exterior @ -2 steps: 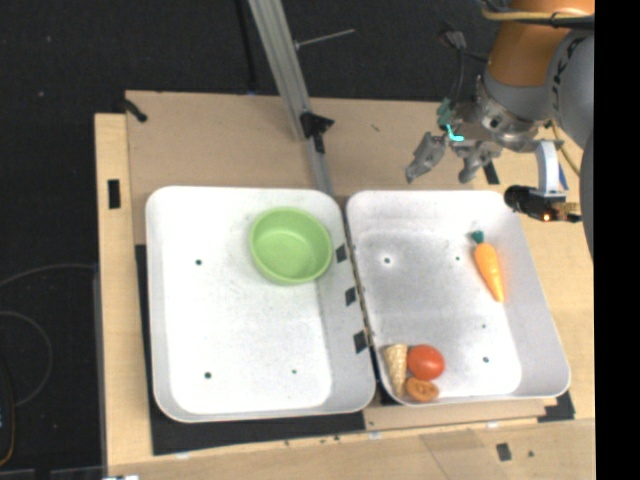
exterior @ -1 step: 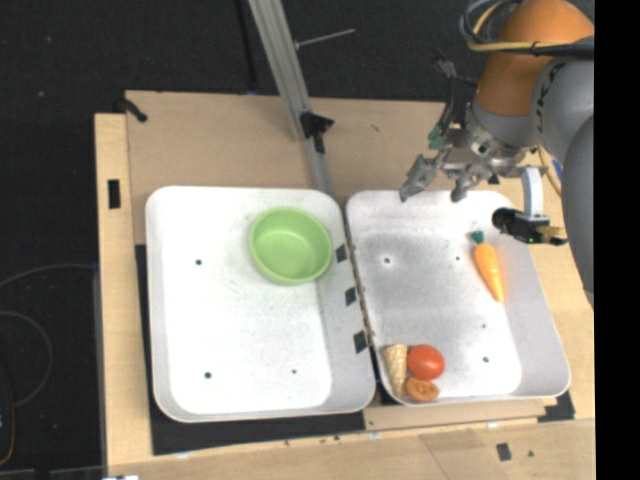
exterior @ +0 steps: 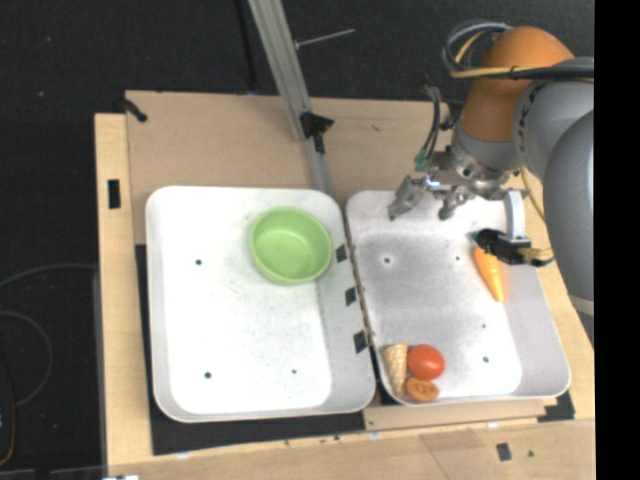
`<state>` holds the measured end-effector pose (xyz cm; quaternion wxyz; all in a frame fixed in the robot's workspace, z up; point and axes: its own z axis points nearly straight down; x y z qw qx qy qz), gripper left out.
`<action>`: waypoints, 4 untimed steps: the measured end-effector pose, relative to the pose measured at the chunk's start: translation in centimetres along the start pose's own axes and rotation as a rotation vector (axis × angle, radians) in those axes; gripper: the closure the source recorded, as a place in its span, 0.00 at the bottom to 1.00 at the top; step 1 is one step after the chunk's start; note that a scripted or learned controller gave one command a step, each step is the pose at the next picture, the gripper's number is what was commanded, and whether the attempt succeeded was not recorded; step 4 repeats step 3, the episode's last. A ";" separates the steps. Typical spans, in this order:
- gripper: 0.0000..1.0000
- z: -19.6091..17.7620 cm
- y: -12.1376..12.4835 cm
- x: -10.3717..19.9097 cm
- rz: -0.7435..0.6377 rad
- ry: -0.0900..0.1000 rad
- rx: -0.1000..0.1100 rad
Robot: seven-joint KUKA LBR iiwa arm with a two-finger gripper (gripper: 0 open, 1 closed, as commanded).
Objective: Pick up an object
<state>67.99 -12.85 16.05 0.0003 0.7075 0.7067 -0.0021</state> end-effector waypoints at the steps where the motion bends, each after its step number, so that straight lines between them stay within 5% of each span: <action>1: 0.00 5.3 -0.1 -0.2 0.001 0.000 0.001; 2: 1.00 3.7 0.2 -0.2 0.002 -0.001 -0.008; 3: 1.00 -1.7 0.5 -1.3 -0.001 0.002 -0.009; 4: 1.00 -1.7 0.5 -1.3 -0.001 0.002 -0.009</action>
